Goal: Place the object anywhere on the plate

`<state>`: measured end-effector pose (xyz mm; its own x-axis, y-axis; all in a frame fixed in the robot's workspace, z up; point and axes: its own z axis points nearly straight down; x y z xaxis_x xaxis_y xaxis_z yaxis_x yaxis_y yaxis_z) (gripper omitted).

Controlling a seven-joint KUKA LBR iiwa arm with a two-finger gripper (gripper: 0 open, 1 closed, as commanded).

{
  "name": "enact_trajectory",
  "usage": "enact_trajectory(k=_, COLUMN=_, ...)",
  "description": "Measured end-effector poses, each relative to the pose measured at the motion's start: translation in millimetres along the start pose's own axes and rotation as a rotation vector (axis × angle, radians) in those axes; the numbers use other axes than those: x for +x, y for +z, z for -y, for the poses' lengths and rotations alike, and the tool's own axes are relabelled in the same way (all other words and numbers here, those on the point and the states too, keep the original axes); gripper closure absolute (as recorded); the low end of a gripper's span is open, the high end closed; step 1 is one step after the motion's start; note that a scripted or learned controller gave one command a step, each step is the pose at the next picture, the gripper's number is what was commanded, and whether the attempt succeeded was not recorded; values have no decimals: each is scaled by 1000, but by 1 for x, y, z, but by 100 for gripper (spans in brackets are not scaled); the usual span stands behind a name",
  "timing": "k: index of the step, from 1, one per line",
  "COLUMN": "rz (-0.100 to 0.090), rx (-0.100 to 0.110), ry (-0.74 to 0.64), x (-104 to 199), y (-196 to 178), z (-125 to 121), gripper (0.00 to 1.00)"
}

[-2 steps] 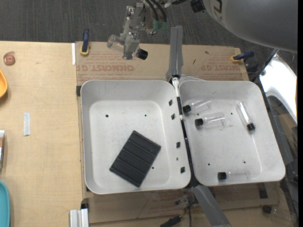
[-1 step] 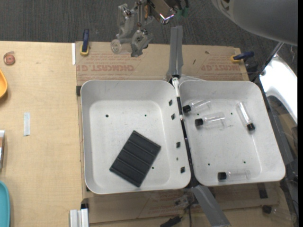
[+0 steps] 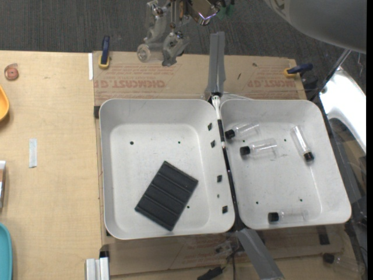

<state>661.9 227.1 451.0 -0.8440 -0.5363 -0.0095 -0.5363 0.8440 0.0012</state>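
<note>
**Camera view: gripper high over the cardboard, vials lying in the right bin**

Camera view shows you the gripper (image 3: 163, 45) at the top of the scene. It sits above the far strip of the cardboard sheet (image 3: 192, 77), beyond the back rim of the left bin (image 3: 108, 156). It is well apart from everything in the bins. From this angle you cannot tell whether it is open or closed, and nothing can be seen held in it.

The plate (image 3: 167, 195) is a dark, ribbed rectangle. It lies flat on the floor of the left bin, turned at a slant, in the near half and a little right of centre.

The objects you care about are four clear vials with black caps, all in the right bin (image 3: 332, 156):
- The first vial (image 3: 242, 131) lies near the left wall towards the back.
- The second vial (image 3: 259, 150) lies just in front of the first, close to it but apart.
- The third vial (image 3: 302, 143) lies further right, with its cap pointing towards the near side.
- The fourth vial (image 3: 285, 216) lies by the near wall.

None of them touches the plate.

A grey bar (image 3: 217, 63) runs from the back down to the seam between the bins. A blue clamp (image 3: 105, 51) grips the cardboard's far left corner. Another clamp (image 3: 297, 70) grips the far right corner.
</note>
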Motion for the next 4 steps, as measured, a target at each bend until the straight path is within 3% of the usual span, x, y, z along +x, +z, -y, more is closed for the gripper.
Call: enact_trajectory(k=4, rz=18, rx=-4, ry=17, x=-4, y=-35, z=6, gripper=100)
